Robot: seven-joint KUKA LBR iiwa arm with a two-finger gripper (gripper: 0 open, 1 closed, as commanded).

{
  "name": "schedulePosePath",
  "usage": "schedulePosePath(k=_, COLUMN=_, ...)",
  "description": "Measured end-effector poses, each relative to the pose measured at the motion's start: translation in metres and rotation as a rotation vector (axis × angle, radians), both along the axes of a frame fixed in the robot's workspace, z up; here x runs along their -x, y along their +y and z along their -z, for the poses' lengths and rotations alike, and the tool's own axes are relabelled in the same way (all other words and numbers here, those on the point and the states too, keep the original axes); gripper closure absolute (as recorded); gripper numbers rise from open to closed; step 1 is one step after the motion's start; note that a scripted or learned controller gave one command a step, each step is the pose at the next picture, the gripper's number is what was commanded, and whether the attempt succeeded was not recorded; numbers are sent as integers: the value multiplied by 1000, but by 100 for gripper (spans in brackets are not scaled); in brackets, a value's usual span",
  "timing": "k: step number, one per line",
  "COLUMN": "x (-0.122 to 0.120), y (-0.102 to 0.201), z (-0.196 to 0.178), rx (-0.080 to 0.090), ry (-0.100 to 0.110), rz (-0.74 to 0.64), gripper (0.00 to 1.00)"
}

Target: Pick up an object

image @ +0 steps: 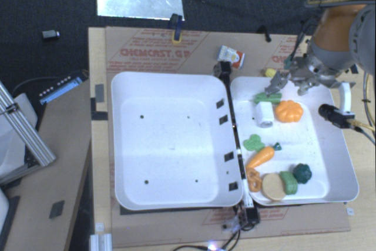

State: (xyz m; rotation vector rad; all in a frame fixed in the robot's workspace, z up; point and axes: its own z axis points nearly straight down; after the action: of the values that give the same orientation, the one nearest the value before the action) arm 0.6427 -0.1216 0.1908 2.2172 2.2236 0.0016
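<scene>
Above right bin's (338, 156) far edge, end effector (292, 82) hovering, fingers spread, clamped on nothing; orange pumpkin (289, 111) lying just below and nearer the camera, white cylinder (265, 113) beside it

Arm (343, 14) cut off by right and top edges. End effector (292, 84) blurred, finger state unclear. Green piece (267, 97) partly hidden under it, identity unclear. Aluminium frame (20, 132) cropped at left edge.
</scene>
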Motion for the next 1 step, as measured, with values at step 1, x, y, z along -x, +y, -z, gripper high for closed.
schedulePosePath(k=1, x=-1, y=0, z=-11, rx=0, ry=-3, rz=-3, gripper=100)
